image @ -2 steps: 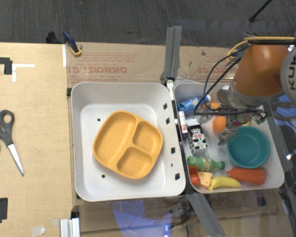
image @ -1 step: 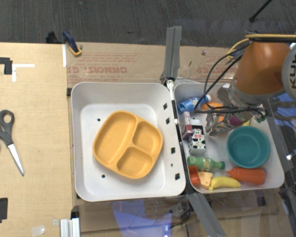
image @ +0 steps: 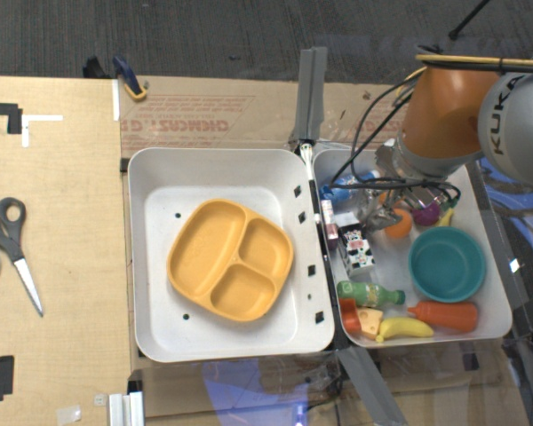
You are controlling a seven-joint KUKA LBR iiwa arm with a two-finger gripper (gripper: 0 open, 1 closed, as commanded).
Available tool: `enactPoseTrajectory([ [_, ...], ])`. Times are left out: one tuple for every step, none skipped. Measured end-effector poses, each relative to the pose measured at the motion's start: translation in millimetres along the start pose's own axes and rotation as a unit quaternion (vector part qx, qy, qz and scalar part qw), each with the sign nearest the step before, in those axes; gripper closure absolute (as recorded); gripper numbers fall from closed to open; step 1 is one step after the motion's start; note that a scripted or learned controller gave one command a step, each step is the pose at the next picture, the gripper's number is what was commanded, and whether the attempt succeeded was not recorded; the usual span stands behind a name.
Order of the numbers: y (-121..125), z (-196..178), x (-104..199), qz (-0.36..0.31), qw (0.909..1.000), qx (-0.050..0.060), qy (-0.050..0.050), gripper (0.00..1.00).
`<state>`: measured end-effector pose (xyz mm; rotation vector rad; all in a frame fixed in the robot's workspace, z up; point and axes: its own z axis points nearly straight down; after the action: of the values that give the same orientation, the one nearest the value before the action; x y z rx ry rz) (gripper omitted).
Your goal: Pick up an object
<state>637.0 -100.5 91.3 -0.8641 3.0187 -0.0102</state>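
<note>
The arm reaches in from the right over the right bin (image: 490,327), its orange band above the wrist. My gripper (image: 389,208) hangs low in the bin's upper middle, right by a small orange ball (image: 397,226) and a purple toy (image: 425,211). Below lie a teal bowl (image: 447,264), a black-and-white toy (image: 359,249), a green bottle (image: 370,293), an orange carrot (image: 445,316), a yellow banana (image: 403,329) and a cheese-like wedge (image: 354,318). A blue item (image: 341,186) sits near the bin's upper left, partly hidden by cables.
The left bin (image: 147,264) holds a yellow divided plate (image: 230,259). Scissors (image: 14,251) lie on the bench far left. A grey divider bar (image: 309,96) runs between the bins at the back. Cardboard lies behind the bins.
</note>
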Motion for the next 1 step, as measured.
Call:
enactPoseTrajectory([
  [-92.4, -123.6, 41.1, -0.056, 0.9984, -0.003, -0.002, 1.00],
])
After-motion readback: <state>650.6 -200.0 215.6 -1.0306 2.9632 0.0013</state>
